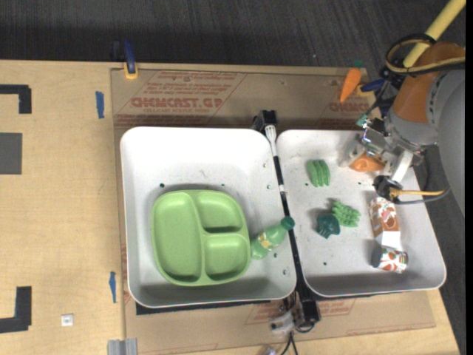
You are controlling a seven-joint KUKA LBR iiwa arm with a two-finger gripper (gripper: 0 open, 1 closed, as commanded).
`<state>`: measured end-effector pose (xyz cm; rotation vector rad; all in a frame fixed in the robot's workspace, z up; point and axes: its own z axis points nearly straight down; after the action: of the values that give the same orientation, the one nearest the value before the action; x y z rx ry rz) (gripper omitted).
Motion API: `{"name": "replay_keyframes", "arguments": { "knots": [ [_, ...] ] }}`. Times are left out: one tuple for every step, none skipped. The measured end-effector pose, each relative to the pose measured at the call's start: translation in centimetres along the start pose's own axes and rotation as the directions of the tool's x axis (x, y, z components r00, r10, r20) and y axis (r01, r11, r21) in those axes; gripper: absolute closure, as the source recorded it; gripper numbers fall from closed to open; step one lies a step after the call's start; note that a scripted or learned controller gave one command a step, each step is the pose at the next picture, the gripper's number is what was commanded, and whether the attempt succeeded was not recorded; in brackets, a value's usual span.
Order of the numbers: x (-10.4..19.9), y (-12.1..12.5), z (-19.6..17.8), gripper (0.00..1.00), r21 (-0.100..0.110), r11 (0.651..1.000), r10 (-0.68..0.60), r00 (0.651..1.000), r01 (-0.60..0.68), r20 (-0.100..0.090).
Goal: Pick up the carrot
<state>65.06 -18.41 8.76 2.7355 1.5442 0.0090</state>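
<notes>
One camera view: the end effector (375, 152) sits at the right bin's (421, 276) upper right, over an orange carrot (362, 164); its finger state cannot be told. Nothing looks lifted yet, so the pick seems unfinished.

I see two bins side by side on the desk (59, 198). The left bin (148, 154) holds a divided plate (199, 235); the right bin (425, 272) holds a carton (386, 235) at its right, the claw (373, 154) over its far corner.
</notes>
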Motion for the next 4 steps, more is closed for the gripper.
{"name": "replay_keyframes", "arguments": {
  "knots": [
    [0.2, 0.1, -1.2, 1.00, -0.002, 1.000, -0.002, 1.000, 0.002, -0.003],
    [0.3, 0.0, -1.2, 0.00, 0.000, 1.000, -0.002, 1.000, 0.002, -0.004],
    [-1.2, 2.7, -6.7, 0.00, 0.001, 0.993, 0.122, 0.993, -0.122, 0.005],
    [-4.4, -6.6, -0.4, 0.00, 0.003, 0.999, 0.049, 0.999, -0.049, 0.005]
  ]
}}
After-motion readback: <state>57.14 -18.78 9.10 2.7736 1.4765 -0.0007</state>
